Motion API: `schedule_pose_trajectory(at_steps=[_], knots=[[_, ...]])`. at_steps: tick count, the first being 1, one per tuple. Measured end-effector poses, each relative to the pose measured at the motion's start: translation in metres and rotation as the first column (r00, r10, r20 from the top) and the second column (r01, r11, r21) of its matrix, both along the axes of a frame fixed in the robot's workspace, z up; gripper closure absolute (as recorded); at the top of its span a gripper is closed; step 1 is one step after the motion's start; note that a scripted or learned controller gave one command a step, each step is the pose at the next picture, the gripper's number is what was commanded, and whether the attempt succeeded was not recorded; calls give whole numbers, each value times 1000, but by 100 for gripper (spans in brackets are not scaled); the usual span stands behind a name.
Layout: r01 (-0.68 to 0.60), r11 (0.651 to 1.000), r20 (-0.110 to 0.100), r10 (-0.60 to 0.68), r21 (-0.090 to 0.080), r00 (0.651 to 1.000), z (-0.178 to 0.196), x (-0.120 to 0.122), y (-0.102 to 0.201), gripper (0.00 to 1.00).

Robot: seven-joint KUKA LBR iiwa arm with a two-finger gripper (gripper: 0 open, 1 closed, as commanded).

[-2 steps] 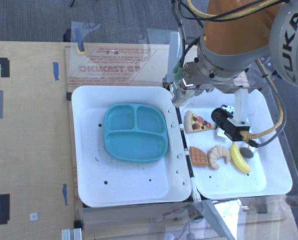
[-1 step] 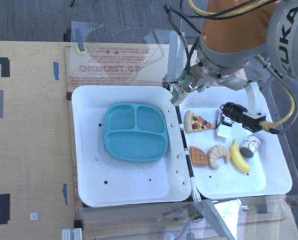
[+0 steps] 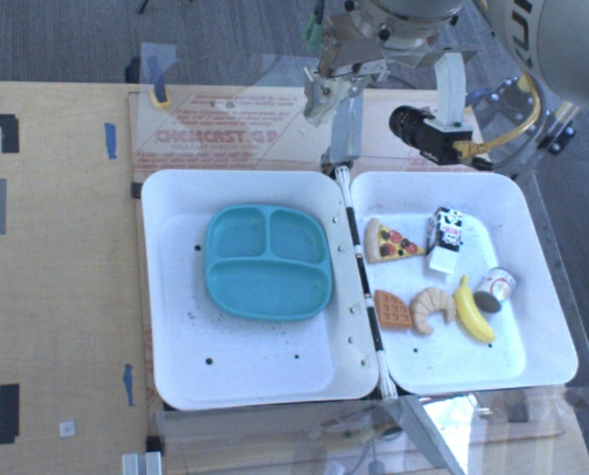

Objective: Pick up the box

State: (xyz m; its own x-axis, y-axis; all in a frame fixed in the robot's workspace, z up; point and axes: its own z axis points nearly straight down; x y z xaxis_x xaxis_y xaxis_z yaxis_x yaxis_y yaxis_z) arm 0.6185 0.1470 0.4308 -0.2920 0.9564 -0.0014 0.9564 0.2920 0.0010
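Box: I log it in the right bin, right of the pizza slice. Gripper: above that bin's far rim, nothing held; I cannot tell its state.

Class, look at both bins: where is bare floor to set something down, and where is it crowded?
Free: left bin floor around the blue plate, and right bin front strip below the banana. Crowded: the right bin's middle, from pizza slice to box.
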Motion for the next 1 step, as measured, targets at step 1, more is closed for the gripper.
schedule_pose_trajectory(at_steps=[1], knots=[[104, 995, -6, -104, -1, 995, -47, -54, 4, 100]])
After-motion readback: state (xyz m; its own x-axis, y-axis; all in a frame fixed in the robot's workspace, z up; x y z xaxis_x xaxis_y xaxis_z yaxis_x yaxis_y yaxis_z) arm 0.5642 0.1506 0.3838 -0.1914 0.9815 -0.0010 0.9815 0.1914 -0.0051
